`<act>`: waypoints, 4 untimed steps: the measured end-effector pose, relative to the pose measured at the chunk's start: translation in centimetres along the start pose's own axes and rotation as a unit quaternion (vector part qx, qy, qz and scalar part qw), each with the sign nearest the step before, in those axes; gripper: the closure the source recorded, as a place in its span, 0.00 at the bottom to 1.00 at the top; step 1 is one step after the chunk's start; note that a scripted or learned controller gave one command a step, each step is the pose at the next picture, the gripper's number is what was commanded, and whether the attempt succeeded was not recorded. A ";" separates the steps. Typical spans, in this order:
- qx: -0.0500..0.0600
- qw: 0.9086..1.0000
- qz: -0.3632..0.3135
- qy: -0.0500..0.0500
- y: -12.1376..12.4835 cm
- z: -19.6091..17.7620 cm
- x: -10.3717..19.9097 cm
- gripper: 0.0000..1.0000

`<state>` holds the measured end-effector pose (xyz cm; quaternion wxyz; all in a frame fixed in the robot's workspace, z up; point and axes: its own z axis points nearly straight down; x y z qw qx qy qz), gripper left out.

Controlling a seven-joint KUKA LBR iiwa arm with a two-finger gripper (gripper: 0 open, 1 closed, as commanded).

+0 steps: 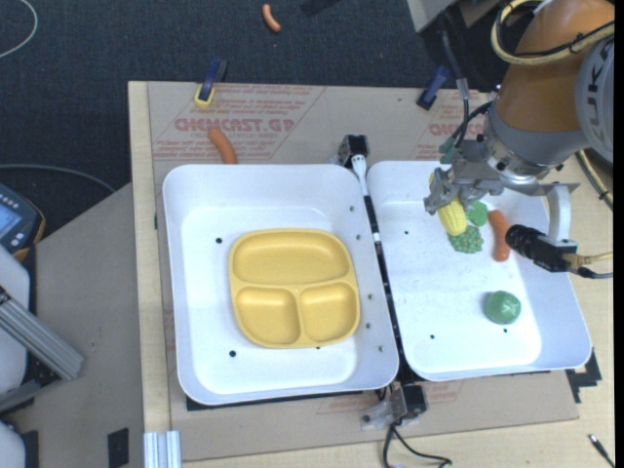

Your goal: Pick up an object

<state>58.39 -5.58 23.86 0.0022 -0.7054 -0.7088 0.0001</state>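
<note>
My gripper (455, 201) is over the upper part of the right bin (419, 339). Its fingers are shut on the top end of a yellow corn cob (453, 220), which points down toward the bin floor. Right beside the cob lies a green broccoli piece (469, 239). An orange carrot (500, 235) lies just to its right. A round green fruit (502, 307) sits alone lower in the same bin.
The left bin (195, 261) holds a yellow three-compartment plate (292, 286). A black cable fitting (536, 245) from the arm hangs over the right bin's right side. An orange sausage-like piece (223, 144) lies on the cardboard behind the left bin.
</note>
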 end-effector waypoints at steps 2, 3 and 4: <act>0.001 1.000 0.002 -0.001 -4.2 2.4 4.8 1.00; -0.001 1.000 0.002 -0.001 -4.0 2.3 5.3 1.00; -0.003 1.000 0.002 -0.002 -3.8 0.5 5.5 1.00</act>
